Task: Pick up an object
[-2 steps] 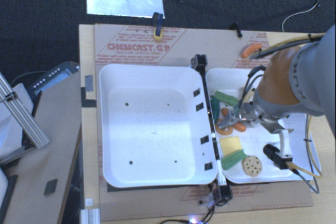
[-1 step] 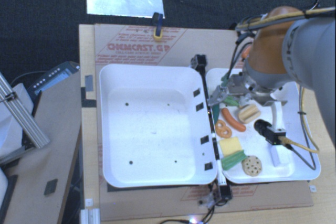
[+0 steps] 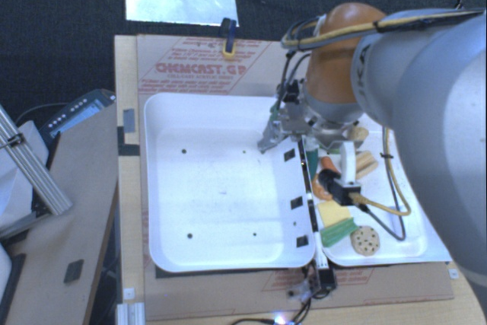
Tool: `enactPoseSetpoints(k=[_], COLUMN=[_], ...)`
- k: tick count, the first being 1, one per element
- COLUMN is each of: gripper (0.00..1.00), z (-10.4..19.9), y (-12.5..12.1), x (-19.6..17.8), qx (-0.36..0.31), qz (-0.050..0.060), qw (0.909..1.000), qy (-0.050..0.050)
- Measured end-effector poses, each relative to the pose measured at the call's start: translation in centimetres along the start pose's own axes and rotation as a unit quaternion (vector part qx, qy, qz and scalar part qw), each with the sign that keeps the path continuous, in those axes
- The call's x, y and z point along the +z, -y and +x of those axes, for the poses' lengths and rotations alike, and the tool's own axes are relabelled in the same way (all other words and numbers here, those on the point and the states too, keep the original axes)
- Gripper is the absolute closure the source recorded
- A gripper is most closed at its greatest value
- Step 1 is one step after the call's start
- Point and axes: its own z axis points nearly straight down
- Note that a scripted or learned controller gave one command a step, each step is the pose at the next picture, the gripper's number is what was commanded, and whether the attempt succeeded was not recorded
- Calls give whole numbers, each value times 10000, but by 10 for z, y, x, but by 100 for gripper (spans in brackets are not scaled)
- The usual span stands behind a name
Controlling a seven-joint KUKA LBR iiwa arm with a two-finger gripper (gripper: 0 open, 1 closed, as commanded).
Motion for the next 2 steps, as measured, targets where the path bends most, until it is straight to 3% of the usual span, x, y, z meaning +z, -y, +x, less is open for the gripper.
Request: enactPoseSetpoints(k=[1, 2], gripper=[0, 100], z=[55, 51], y=[38, 35], x=[58, 44], qx=[12, 32], qz=[50, 14], qw=[10000, 10000], qy=[-8, -1])
